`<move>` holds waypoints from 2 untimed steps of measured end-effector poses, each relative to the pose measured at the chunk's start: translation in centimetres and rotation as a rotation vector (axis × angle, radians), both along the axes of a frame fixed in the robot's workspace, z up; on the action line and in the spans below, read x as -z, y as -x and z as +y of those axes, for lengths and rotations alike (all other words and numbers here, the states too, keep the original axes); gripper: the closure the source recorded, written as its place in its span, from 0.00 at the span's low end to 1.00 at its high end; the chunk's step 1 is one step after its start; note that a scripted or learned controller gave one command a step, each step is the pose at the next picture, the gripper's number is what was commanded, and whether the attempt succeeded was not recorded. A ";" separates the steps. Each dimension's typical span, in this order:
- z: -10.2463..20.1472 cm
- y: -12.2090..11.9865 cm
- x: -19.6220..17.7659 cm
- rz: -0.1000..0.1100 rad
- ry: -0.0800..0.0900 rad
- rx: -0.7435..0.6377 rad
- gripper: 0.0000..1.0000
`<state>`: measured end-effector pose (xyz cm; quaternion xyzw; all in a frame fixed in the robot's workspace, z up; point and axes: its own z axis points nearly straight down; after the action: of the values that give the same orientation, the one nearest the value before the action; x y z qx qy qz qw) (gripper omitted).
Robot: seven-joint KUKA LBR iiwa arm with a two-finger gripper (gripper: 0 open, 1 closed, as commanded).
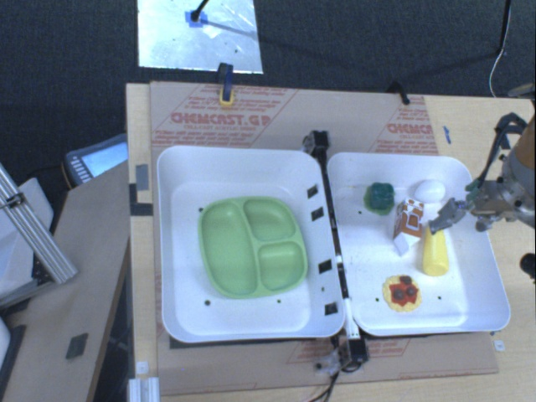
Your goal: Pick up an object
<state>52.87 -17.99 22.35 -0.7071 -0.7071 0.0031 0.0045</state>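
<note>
The right bin (481, 308) holds several small objects. A dark green round piece (379, 196) lies at its back, and a white egg-shaped piece (430, 191) lies to the right of it. A brown and white carton (408, 222) sits in the middle with a yellow block (435, 255) just to its right. A small round pizza toy (403, 292) lies near the front. My gripper (444, 217) reaches in from the right and hangs over the top end of the yellow block, close to the carton. I see nothing held in it.
The left bin (180, 300) contains a light green divided plate (251, 245). A black hinge strip (328, 233) runs between the two bins. Both bins rest on a cardboard sheet (251, 115) over the bench.
</note>
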 end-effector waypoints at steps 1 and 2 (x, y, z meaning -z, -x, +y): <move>0.1 -0.3 -0.6 -0.012 0.003 -0.003 0.00; 0.3 -1.3 4.5 -0.009 0.001 -0.002 0.00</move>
<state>54.17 -17.71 17.89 -0.7063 -0.7080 0.0004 0.0008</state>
